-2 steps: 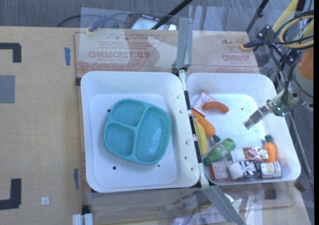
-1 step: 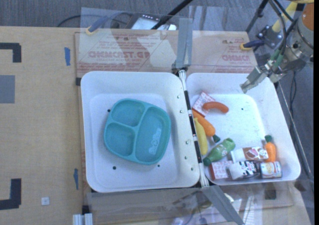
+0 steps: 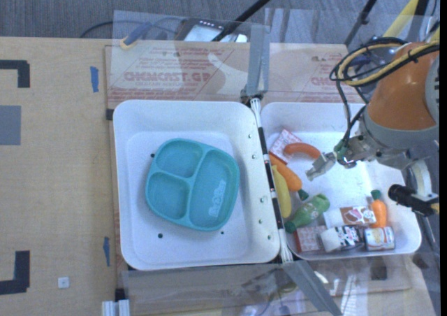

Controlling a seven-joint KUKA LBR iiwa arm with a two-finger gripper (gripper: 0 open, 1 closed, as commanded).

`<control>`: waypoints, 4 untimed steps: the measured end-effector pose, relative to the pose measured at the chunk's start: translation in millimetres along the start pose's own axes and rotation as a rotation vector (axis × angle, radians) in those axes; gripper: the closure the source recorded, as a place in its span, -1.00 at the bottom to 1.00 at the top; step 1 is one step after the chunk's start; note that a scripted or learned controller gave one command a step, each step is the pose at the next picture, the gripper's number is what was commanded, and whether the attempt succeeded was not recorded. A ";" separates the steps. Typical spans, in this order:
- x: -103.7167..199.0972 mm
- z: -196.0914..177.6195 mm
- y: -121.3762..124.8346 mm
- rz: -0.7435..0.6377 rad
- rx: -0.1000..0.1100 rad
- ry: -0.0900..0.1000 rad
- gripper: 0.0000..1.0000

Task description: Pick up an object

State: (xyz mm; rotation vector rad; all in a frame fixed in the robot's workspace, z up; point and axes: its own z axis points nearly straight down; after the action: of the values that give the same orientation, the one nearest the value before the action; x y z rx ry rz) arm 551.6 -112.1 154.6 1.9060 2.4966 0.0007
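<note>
The right bin holds several toy foods. A curved orange sausage lies over a pink and white packet at its far left. A yellow banana and an orange piece lie along the left wall, with a green bottle beside them. Small cartons and a little carrot sit near the front. My gripper hangs over bare bin floor just right of the sausage, open, with nothing between its fingers.
The left bin holds a teal divided plate. A hinged divider separates the two bins. The arm's orange band and black cables loom over the right bin's far right corner.
</note>
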 end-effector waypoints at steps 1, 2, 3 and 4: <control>-1.8 67.6 -48.9 0.042 -0.006 -0.002 -1.00; -3.5 56.3 -47.9 0.046 -0.012 -0.006 1.00; -4.0 46.7 -47.5 0.048 -0.014 -0.007 1.00; -50.0 67.2 19.0 -0.013 -0.005 -0.003 1.00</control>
State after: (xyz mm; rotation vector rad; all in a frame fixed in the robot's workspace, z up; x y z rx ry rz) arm 583.1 -155.3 87.4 1.8871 2.5041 0.0043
